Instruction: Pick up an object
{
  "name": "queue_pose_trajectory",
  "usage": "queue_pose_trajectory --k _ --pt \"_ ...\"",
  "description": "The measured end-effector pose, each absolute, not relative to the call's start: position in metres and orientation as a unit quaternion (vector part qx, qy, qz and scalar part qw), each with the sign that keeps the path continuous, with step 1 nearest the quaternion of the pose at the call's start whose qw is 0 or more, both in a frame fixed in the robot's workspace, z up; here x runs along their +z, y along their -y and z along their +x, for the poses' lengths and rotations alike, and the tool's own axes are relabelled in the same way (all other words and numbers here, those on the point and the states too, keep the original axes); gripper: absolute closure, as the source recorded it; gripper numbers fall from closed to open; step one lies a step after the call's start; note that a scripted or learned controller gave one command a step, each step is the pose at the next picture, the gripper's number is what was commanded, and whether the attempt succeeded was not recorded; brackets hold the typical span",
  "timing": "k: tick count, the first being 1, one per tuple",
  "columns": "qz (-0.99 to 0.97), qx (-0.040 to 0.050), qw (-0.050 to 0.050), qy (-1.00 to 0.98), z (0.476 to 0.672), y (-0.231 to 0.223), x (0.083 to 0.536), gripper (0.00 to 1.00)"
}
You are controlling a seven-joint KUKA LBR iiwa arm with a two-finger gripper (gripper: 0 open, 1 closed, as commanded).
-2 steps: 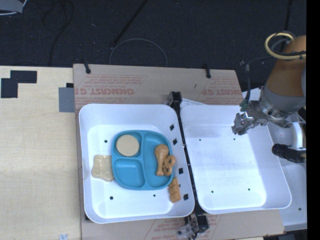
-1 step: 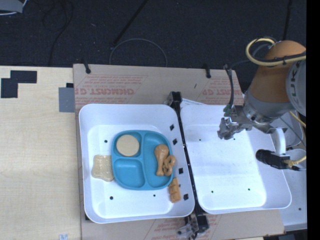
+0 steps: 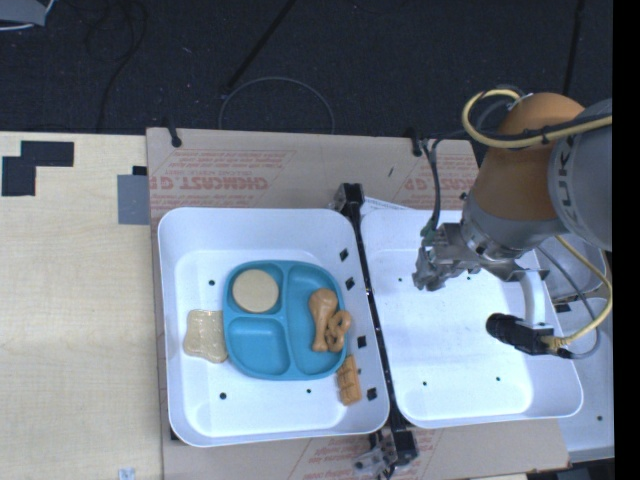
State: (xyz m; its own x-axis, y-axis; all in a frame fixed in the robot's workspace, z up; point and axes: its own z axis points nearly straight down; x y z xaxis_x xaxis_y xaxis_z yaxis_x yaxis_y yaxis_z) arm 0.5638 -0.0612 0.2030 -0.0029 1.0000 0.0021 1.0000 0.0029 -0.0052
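Observation:
My gripper hangs over the upper left part of the right bin, with nothing seen in its grasp. In the left bin lies a blue divided plate. A round tan cookie sits in the plate's upper left compartment. A brown pretzel-like piece lies in its right compartment. A pale bread slice rests on the bin floor, touching the plate's left edge. A small orange-brown piece lies just off the plate's lower right corner.
A black divider runs between the two bins. Both bins stand on a cardboard sheet on the wooden bench. The grey arm with its orange band reaches in from the right above the right bin.

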Motion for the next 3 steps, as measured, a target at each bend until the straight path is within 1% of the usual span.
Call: queue_pose_trajectory --k 1,2,3 --pt "-0.706 0.0012 0.002 0.708 0.553 0.014 0.217 1.0" --pt "-0.706 0.0015 0.003 0.709 0.531 -0.04 0.212 1.0" --pt "-0.705 0.0001 0.002 0.709 0.521 -0.094 0.227 1.0"
